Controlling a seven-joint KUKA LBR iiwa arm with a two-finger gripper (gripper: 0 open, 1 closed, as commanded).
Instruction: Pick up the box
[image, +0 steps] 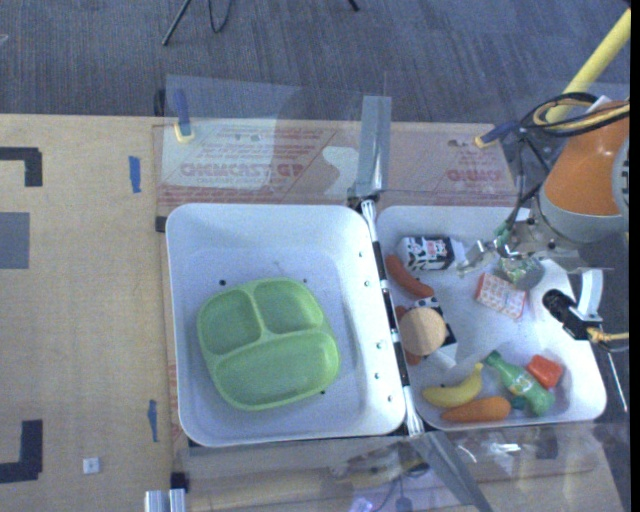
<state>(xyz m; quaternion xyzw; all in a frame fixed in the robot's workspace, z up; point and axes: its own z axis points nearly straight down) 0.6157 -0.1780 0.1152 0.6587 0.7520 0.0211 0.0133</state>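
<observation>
The grey two-finger gripper (512, 255) is hanging over the back of the right-hand shallow white bin (590, 405), just above the small flat pink-and-white patterned box (499, 296). How far it is open cannot be told, and nothing is visibly in its hold. The box is lying tilted on the bin floor, apart from its neighbours. In my judgement, the descent is calling for a straight drop centred on the box, closing across its narrow sides. A black-and-white cow-print carton (426, 251) is sitting near the box, toward the divider. A red sausage (409, 277) and a tan round bun (424, 329) are lying farther off. Nothing is obstructing. The green sectioned plastic plate (267, 342) is occupying the left-hand bin.
</observation>
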